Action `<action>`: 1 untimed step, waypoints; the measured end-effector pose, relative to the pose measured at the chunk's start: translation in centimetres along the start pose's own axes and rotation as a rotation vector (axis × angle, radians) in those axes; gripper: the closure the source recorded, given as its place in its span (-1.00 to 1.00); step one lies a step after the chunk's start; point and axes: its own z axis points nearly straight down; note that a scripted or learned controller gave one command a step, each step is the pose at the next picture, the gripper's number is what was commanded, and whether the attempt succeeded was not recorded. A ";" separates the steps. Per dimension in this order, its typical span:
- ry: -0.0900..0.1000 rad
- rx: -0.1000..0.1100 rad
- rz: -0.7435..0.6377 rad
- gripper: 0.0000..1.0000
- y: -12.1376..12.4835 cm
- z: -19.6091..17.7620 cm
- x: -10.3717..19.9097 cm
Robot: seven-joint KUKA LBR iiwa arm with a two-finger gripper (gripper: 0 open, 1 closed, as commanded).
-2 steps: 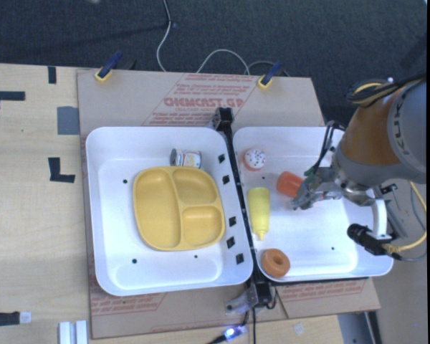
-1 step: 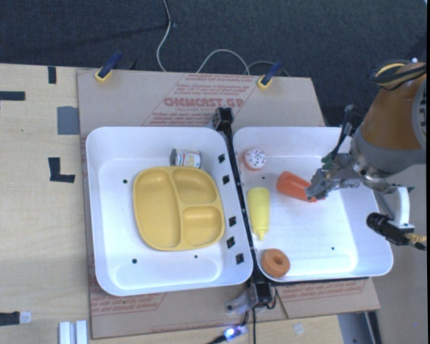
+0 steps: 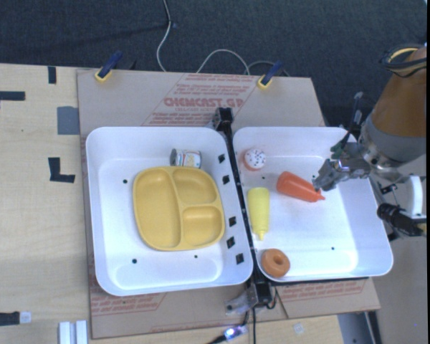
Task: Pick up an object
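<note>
My gripper [image 3: 322, 181] sits low in the right bin [image 3: 358, 264], its tip at the end of the orange carrot-shaped toy [image 3: 298, 186]. I cannot tell from this slanted look whether it is spread, pressed together, or pinching the toy; the two meet, but I see nothing clearly between the tips. I judge the carrot to be my target, since it lies closest and its narrow body suits a two-sided pinch.

Just past the carrot, away from my wrist, the yellow squeeze bottle [image 3: 259, 211] lies lengthwise along the divider between the bins. Further beyond the carrot, near the back of the bin, is a small white pink-speckled piece [image 3: 255, 158]. Towards the front, well apart from me, sits the brown doughnut [image 3: 276, 262].

Across the divider, the left bin [image 3: 107, 264] holds a yellow divided plate [image 3: 178, 208] lying flat, with a small tin [image 3: 185, 158] just behind it. Both bins rest on cardboard clipped to the surface [image 3: 29, 213], probably to stop sliding.
</note>
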 end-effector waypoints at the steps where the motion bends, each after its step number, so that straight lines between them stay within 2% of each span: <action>1: 0.002 0.003 -0.005 1.00 0.3 -0.8 5.7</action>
